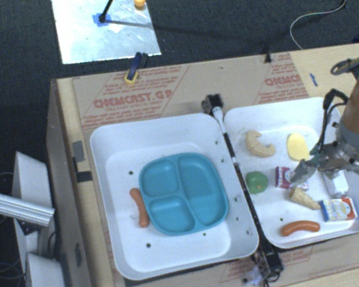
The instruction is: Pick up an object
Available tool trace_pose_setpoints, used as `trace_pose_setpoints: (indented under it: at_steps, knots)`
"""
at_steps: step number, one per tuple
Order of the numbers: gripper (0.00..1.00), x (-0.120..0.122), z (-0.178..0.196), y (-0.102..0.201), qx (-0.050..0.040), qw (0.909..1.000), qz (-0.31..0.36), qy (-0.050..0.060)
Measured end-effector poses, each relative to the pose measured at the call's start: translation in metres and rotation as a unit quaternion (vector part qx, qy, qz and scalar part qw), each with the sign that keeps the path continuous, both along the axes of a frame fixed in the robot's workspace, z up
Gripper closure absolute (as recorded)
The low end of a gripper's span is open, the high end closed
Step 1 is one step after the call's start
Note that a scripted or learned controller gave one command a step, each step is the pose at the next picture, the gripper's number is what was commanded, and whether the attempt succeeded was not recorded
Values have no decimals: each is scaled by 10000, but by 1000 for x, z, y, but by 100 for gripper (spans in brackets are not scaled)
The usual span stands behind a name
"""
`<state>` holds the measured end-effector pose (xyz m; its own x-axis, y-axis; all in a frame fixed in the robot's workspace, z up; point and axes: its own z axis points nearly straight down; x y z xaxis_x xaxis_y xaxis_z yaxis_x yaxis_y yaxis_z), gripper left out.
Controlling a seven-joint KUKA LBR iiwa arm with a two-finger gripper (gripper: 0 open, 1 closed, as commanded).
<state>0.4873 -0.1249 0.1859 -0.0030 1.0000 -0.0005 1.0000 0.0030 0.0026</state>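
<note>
Resting on a cardboard-topped bench (pixel 158 92), 2 white bins (pixel 183 253); pincer (pixel 300 173) state unclear.

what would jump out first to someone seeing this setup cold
The blue divided plate in the middle of the left bin draws the eye first, with an orange-red sausage lying beside it on its left. Next is the right bin, scattered with toy food: a croissant, a yellow piece, a green ball and another sausage. The grey arm's end effector hangs over that clutter.
</note>
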Motion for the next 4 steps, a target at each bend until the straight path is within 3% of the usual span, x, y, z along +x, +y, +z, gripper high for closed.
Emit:
trace_pose_setpoints:
  at_steps: [1,2,3,4]
  knots:
    - [0,7,-63,-3,4,10000,-5,16]
    - [0,-1,-102,-20,-1,10000,-8,6]
    - [100,0,-91,-19,10,10000,0,1]
    - [100,12,-102,43,9,10000,2,12]
